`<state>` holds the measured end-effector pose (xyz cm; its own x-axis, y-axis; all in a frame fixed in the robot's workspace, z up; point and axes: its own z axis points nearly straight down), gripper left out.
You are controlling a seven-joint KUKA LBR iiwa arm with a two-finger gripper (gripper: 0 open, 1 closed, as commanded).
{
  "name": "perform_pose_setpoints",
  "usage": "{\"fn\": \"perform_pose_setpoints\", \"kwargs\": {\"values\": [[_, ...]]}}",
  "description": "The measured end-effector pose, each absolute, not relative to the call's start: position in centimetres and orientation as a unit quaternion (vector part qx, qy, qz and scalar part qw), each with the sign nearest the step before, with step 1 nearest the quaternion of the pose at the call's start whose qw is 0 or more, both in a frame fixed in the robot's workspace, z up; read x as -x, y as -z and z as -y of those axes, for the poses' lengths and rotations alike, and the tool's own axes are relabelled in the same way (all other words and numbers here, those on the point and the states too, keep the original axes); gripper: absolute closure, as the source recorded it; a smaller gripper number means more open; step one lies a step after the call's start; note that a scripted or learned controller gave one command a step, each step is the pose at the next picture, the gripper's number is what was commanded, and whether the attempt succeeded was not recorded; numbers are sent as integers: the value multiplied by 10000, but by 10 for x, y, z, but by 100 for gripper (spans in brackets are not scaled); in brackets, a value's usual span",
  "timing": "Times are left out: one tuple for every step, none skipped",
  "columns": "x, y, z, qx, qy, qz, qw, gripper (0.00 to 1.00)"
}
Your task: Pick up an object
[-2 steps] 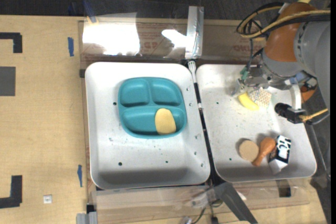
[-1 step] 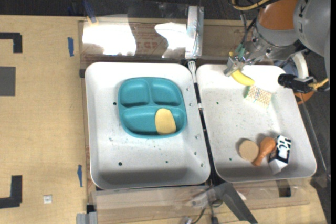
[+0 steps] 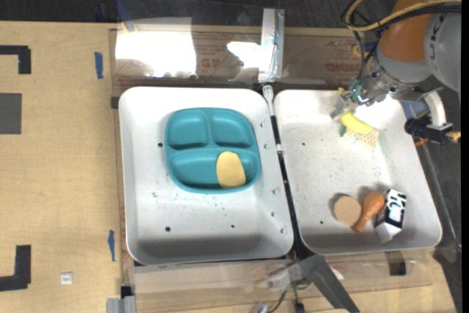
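Across the left bin [image 3: 139, 179], a yellow piece [image 3: 231, 169] is being cradled by the teal tray [image 3: 192, 134]; rightward, the banana [image 3: 358, 125] is lying just below the gripper [image 3: 352, 100], long axis slanting down-right, near the right bin [image 3: 315, 179]'s far wall, with open floor below

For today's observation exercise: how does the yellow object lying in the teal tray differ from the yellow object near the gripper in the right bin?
The yellow oval is smooth and rounded; the yellow object by the gripper is narrower and elongated. The oval lies in a compartment of the teal tray in the left bin; the other lies directly on the right bin's floor at the gripper. Both are yellow and small.
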<state>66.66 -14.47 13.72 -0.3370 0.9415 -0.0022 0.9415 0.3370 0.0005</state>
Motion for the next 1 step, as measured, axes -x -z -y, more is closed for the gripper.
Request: {"fn": "perform_pose_setpoints", "kwargs": {"values": [[-659, -186, 98, -5781, -27, -8160, 34, 100]]}}
